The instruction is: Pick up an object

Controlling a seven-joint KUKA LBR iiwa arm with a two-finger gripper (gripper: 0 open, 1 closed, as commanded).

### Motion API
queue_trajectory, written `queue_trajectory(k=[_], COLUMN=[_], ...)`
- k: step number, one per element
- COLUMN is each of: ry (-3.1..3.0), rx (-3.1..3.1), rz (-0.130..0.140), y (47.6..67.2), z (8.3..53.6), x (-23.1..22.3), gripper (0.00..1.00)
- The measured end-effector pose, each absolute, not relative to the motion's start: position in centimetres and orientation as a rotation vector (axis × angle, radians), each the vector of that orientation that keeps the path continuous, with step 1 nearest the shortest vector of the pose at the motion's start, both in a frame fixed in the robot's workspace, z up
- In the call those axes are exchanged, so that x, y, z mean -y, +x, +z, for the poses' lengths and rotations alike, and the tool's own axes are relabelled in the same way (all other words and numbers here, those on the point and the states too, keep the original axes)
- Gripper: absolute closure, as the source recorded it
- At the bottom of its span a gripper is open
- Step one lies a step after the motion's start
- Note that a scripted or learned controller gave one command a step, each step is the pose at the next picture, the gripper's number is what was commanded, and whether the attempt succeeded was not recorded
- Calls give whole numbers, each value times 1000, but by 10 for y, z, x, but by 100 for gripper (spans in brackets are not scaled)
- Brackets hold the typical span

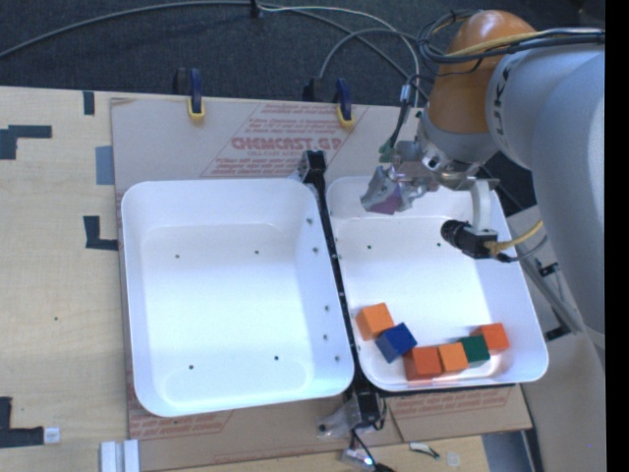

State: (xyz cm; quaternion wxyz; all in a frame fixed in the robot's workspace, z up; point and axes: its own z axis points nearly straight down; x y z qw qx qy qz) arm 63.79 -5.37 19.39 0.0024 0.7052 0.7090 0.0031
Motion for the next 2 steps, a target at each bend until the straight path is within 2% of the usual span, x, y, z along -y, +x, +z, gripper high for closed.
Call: queue_trajectory(k=[1, 2], ry=[2217, 2216], rx=[-2228, -2230], rz=[0, 1], y=[672, 670], z=[188, 188], x=[-6, -82], gripper=[100, 100])
